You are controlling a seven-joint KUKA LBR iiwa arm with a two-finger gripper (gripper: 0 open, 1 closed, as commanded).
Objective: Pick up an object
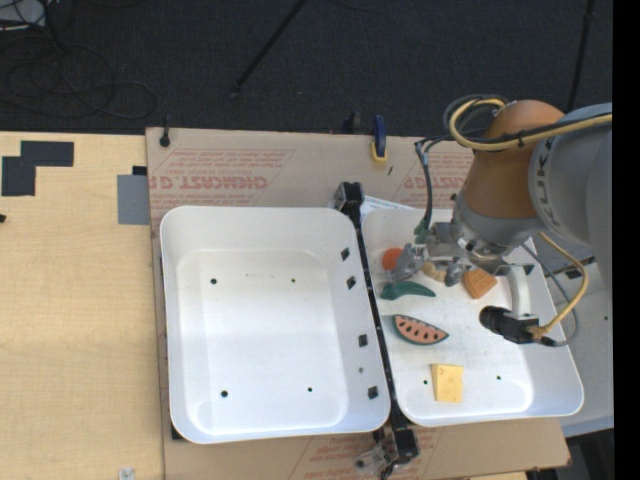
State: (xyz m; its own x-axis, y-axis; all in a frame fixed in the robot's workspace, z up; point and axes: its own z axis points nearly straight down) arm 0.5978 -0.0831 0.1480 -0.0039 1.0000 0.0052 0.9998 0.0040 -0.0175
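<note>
The fingers sit low in the right bin, near its upper left part, but the wrist body and cables crowd over them, so whether they are spread or closed, and whether anything is between them, cannot be told. Just to their left lies a small orange-red object, touching or nearly touching the tool's tip. Directly below that is a dark teal curved piece, lying flat on the bin floor. To the right of the fingers, beside the wrist, rests an orange wedge-shaped piece. Lower down, toward the middle of the bin, lies a watermelon slice with a red face and green rind, flat on the floor and apart from the others. Below it, near the front wall, is a yellow cheese-like block, well apart from the fingers. A black cylindrical part on a cable hangs over the bin's right side. The grey arm with its orange band reaches in from the right. The left bin adjoins the right one along a black divider, its white floor showing small dark dots. Both bins rest on a cardboard sheet on the pale wooden tabletop.
</note>
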